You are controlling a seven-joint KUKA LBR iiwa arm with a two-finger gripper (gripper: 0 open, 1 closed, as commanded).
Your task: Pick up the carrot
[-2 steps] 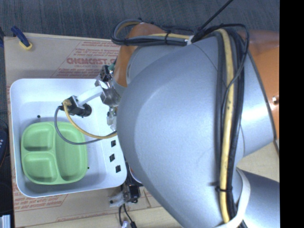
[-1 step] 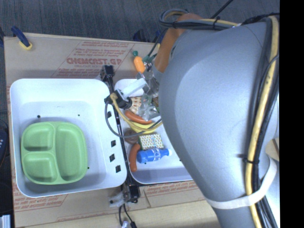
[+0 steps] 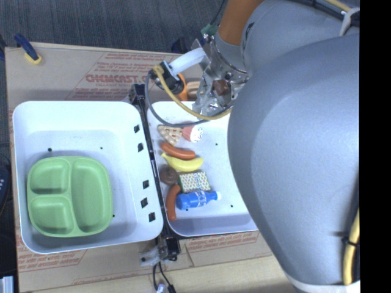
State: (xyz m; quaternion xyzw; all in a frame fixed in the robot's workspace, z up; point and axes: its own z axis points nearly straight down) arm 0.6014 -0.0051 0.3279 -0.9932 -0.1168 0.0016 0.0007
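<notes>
An orange-red tapered piece that looks like the carrot (image 3: 172, 202) lies near the front left corner of the right bin (image 3: 235, 221), beside the divider. A similar orange-red stick (image 3: 178, 150) lies further back, just above a yellow banana (image 3: 183, 162). My gripper (image 3: 211, 96) hangs over the back edge of the right bin, well behind both pieces, with yellow cable looped beside it. The grey arm hides most of the bin's right half.
Also in the right bin are a tan wedge (image 3: 169, 132), a pink-and-white piece (image 3: 195, 133), a brown disc (image 3: 168, 176), a patterned block (image 3: 194, 180) and a blue bottle (image 3: 197, 199). The left bin (image 3: 73, 118) holds a green divided plate (image 3: 70, 195).
</notes>
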